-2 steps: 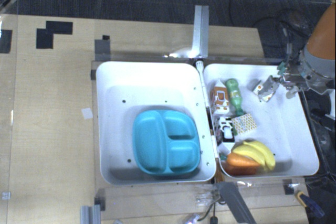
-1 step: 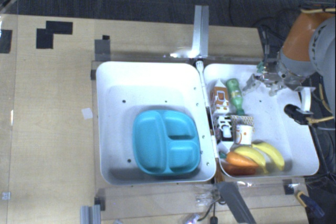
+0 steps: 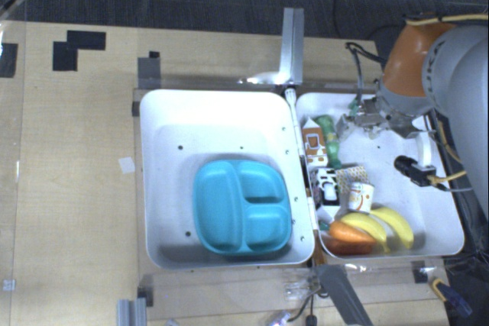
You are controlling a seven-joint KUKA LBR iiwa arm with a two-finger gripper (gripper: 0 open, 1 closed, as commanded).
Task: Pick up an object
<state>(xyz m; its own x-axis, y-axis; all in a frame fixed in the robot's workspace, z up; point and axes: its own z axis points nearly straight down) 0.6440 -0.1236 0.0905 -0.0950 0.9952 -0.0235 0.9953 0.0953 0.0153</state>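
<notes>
Camera view, looking down at a slant on the bench with two shallow white bins side by side.

Left bin: holds a blue divided plate lying flat towards the near end, with one long compartment on its left and two smaller ones on its right.

Right bin: the loose objects crowd along its left wall and near end. From far to near:
- a green object at the far left
- a small carton with an orange-brown label against the dividing wall
- a black-and-white item just nearer, also by the wall
- a small pale cup with a printed side beside it
- two yellow bananas lying together at the near end
- an orange vegetable-like piece touching the bananas on their left

The right half of this bin's floor is bare white.

The grey arm, with its orange band, enters from the right. The gripper sits over the far end of the right bin, just right of the green object. Whether it touches that object cannot be told. Whether the gripper is open or closed also cannot be told at this angle, and nothing is seen held in it. All the objects rest in the bins
</notes>
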